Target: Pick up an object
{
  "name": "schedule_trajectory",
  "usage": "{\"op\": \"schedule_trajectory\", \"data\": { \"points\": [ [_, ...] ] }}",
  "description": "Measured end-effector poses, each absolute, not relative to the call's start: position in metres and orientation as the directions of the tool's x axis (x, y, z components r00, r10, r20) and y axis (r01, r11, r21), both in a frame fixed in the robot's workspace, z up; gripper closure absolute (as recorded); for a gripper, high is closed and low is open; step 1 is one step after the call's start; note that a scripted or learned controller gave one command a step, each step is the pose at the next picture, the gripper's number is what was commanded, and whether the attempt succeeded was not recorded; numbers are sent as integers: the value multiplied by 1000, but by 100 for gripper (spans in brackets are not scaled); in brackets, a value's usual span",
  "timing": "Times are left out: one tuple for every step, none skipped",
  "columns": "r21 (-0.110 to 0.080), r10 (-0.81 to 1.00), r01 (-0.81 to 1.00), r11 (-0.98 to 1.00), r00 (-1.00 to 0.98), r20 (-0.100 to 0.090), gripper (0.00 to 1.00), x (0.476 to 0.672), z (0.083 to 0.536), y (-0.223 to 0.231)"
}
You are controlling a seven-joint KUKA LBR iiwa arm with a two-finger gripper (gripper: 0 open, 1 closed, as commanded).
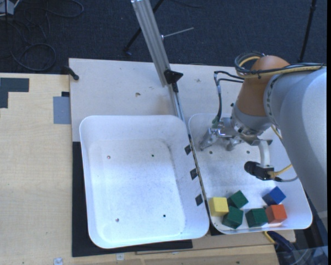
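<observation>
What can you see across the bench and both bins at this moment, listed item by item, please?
Green blocks: three, green, near end of the right bin, clustered together.
Yellow block: one, yellow, at the left of that cluster.
Blue block: one, blue, at the right of the cluster.
Orange block: one, orange, just below the blue block.
Left bin: one, white, left half of the bench.
Right bin: one, white, beside the left bin.
Aluminium rail: one, silver, slanting up from between the bins.
Arm: one, grey with orange band, reaching in from the right.
Gripper: one, metallic, over the far part of the right bin, apart from the blocks.
</observation>
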State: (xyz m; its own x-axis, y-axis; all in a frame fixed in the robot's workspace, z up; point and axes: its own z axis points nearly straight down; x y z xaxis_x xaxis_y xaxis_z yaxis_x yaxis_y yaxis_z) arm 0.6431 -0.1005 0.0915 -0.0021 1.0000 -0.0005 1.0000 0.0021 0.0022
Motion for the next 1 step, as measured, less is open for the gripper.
{"op": "schedule_trajectory", "data": {
  "points": [
    [-5, 1000, 1000, 11, -11, 0, 100, 641, 101, -99]
  ]
}}
